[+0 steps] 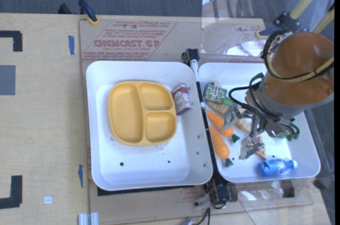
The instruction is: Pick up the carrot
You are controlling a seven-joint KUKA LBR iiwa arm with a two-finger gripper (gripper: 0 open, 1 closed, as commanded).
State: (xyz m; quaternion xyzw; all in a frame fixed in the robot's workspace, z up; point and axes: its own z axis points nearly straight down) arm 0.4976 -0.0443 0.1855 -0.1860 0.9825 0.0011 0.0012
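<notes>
The carrot (219, 145) lies in the right bin (311, 163), close to its left wall, with the green end pointing to about 5 o'clock. A second carrot (217, 121) lies just beside it at 12 o'clock, a little tilted, and the two are almost touching. At 3 o'clock from the carrot the gripper (250, 145) hangs over the bin floor. Its metal fingers (245, 152) point down and nothing sits between them; whether they are apart or together I cannot tell, because they are small and blurred. The carrot is not touched by them. At 4 o'clock from the carrot, near the front wall, a blue bottle (275, 166) lies on its side. At 12 o'clock, further back, there is a green packet (215, 93). In the left bin (101, 165) a yellow plate (142, 112) with three compartments rests, and a small dark red can (181, 99) stands just beside its right edge.
</notes>
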